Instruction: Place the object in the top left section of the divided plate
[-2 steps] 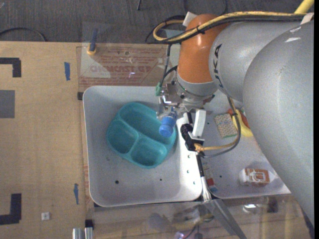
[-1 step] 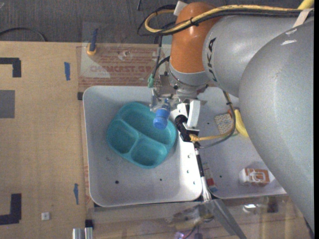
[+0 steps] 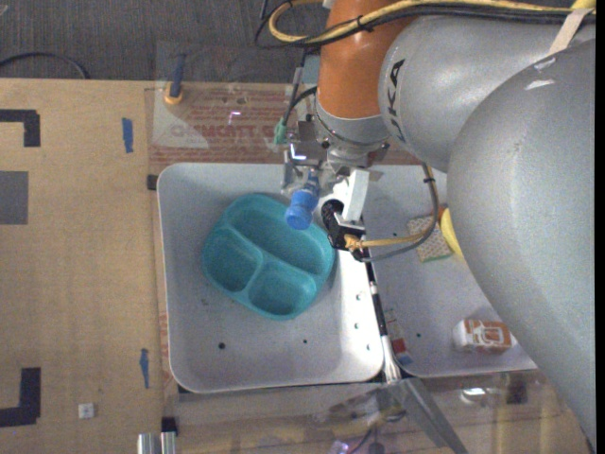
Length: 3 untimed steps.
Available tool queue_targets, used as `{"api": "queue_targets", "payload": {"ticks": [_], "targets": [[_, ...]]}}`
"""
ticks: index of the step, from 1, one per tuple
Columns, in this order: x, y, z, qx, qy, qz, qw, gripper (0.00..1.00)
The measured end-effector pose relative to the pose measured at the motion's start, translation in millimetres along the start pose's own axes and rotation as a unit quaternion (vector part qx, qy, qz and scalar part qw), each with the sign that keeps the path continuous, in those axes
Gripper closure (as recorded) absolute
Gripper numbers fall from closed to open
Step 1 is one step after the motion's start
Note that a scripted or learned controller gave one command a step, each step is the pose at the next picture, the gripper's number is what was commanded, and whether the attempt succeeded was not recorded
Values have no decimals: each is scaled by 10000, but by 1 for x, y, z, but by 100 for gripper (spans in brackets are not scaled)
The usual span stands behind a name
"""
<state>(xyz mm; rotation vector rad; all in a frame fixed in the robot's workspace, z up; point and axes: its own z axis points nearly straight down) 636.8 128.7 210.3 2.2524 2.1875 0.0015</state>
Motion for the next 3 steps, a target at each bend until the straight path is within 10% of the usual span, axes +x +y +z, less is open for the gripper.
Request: {"api": "queue_targets", "payload": {"ticks": [1,3], "targets": [[1,0,0,2,0,-6,10000,0],[-15,-15,-8,17,-1,-287,9996,0]]}}
